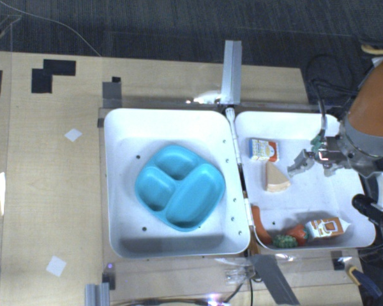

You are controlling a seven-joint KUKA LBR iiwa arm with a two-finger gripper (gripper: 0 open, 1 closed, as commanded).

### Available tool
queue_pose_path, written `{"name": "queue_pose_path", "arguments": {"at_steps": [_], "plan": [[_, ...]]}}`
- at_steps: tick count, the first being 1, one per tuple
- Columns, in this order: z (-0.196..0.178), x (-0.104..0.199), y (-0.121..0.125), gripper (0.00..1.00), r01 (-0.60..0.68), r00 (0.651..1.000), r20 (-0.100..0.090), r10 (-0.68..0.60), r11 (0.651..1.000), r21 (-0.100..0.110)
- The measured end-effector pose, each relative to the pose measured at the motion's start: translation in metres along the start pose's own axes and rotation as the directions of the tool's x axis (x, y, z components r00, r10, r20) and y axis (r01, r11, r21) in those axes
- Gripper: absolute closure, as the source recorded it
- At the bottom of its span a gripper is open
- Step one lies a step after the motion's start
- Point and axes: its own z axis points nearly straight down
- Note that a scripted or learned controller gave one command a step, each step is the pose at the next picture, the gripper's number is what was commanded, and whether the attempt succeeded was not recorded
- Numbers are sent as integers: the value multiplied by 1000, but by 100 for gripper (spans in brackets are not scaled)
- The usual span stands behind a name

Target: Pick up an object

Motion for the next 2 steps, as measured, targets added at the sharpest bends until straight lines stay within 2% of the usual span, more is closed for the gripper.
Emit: {"name": "queue_pose_path", "arguments": {"at_steps": [1, 2], "plan": [[107, -24, 38, 0, -237, 972, -1, 237, 972, -4], [119, 27, 45, 0, 64, 998, 6, -64, 998, -28]]}}
